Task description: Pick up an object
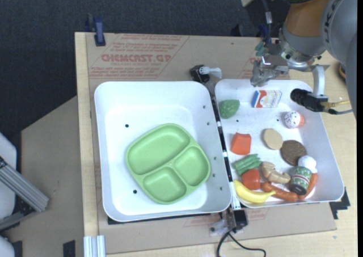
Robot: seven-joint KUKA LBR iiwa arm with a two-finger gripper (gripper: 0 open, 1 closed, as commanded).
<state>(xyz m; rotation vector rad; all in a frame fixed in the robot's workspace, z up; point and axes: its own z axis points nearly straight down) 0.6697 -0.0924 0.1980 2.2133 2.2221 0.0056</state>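
Grey gripper (264, 80) hangs over the right bin's (329, 137) far edge, just above the carton (266, 98); finger spacing indeterminate.

The grey arm (334, 6) enters from the upper right, its orange band (309, 15) sitting just above the wrist. The wrist angles down and to the left, with the end effector (264, 80) pointing downward at the far edge of the right side.

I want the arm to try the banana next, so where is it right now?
The banana lies in the right bin, at its near left corner, just below the tomato and the green beans, far from the gripper.
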